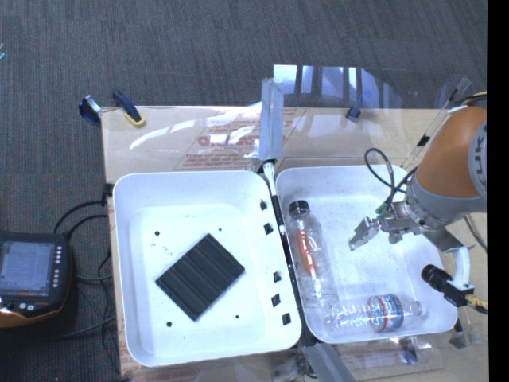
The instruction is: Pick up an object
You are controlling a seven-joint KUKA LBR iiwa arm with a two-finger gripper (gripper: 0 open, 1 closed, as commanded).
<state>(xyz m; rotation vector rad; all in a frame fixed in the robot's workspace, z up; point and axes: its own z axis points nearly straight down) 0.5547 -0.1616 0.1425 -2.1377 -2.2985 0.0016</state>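
- Over the right bin (pixel 350 177), the gripper (pixel 367 233) hangs above the bin floor, toward 3 o'clock of the bin's centre.
- Gripper fingers: pointing toward 9 o'clock; too small and blurred to read, so I cannot tell whether they are spread or closed. Nothing is seen between them.
- Arm (pixel 453 169): enters from 3 o'clock, orange band above the grey wrist; a black cable (pixel 382 169) loops up at 12 o'clock of the gripper.
- Bottle 1 (pixel 308 249): clear, dark cap, orange strip on its label. Lies lengthwise along the right bin's 9 o'clock wall, cap end toward 12 o'clock. It sits at 9 o'clock of the gripper, apart from it.
- Bottle 2 (pixel 378 312): clear, lies crosswise along the right bin's 6 o'clock wall, at 6 o'clock of the gripper and well apart. Its 9 o'clock end is near the lower end of bottle 1; contact cannot be judged.
- Left bin (pixel 131 205): holds a black ribbed pad (pixel 200 276), flat, turned diagonally, just toward 6 o'clock of the bin's centre.
- Bench (pixel 199 134): tan top at 12 o'clock of the bins, with a blue-and-yellow clamp (pixel 127 110) at its 9 o'clock corner.
- Off the bench, at 9 o'clock of the left bin: a pendant (pixel 28 273) with a lit screen, on dark carpet (pixel 159 38).
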